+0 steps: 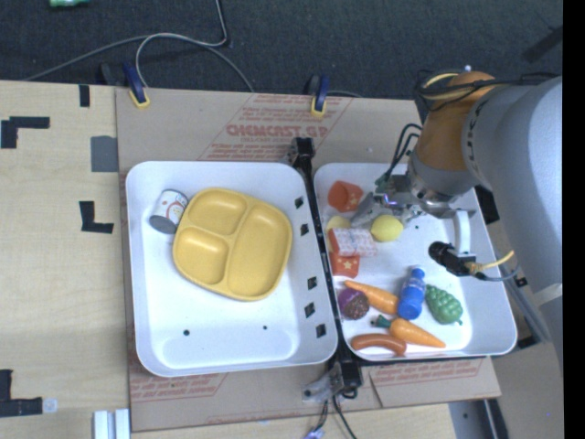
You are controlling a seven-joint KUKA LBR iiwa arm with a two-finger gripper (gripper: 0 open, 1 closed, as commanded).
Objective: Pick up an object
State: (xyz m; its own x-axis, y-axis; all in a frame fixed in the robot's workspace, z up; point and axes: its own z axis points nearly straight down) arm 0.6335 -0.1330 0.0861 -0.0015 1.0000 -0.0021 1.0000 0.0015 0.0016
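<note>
My gripper (382, 207) hangs low over the upper part of the right bin (489, 332). A yellow lemon (387, 229) lies just below it, and a red tomato-like piece (345, 195) lies just to its left. Whether anything is held cannot be seen from this angle. Further down the same bin lie a red and white packet (351, 242), a blue bottle (412, 294), a green bumpy fruit (443, 304), two carrots (416, 333) and a purple piece (354, 304).
The left bin (219, 346) holds a yellow divided plate (233, 243) and a small can (167, 210) at its upper left. A black divider (320, 254) runs between the bins. The arm's grey body (521, 181) covers the right bin's right side.
</note>
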